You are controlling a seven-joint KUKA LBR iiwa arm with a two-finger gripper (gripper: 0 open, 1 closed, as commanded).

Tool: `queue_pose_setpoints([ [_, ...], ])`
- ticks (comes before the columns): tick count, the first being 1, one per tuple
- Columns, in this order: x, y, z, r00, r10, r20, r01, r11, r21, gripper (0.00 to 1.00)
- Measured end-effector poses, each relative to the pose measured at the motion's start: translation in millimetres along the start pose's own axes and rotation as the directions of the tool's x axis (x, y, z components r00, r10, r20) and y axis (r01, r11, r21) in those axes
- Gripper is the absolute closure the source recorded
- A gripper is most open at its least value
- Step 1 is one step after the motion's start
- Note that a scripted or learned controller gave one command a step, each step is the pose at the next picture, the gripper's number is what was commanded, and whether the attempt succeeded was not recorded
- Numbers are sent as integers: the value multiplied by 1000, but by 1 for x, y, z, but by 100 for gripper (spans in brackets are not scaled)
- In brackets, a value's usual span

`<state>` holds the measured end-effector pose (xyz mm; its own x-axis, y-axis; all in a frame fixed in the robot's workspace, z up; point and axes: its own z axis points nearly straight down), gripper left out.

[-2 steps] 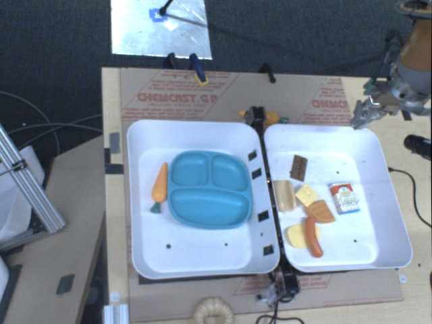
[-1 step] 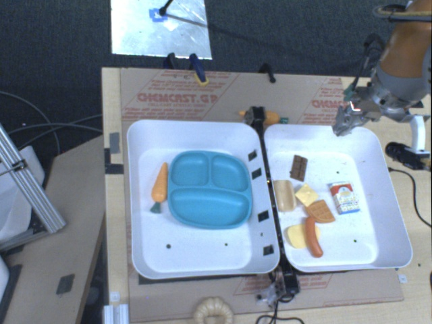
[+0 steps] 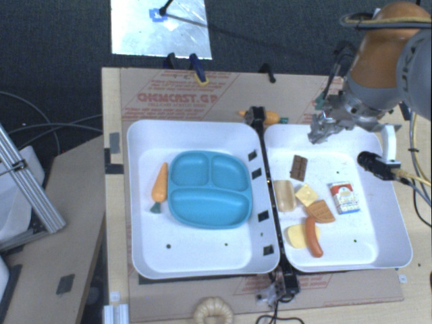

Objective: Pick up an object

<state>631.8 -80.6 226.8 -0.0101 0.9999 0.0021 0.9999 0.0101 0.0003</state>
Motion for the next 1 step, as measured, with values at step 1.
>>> queue_pose_setpoints([
  [1, 49, -7, -9, 1000, 0, 0, 0, 1000, -1, 100],
])
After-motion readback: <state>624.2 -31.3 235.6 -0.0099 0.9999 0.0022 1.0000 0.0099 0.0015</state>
